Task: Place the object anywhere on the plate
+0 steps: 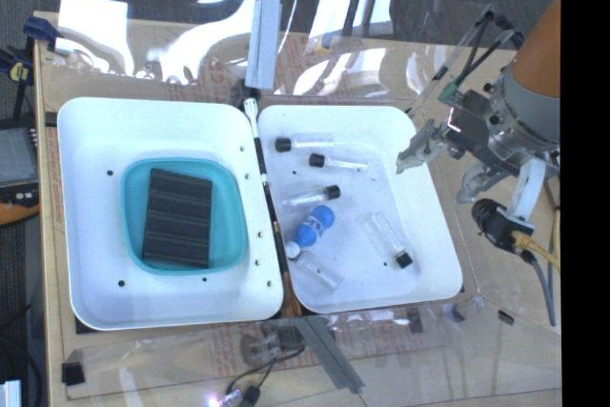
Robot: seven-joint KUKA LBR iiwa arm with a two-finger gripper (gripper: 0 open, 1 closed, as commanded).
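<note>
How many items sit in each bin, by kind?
Left bin:
teal plate: 1
dark ridged block, lying on the plate: 1
Right bin:
clear black-capped vials: 5
blue-capped bottle: 1
Total: 8

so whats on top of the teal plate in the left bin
A dark ribbed block lies flat on the teal plate, covering most of its middle. Whatever lies beneath the block is hidden.
</note>
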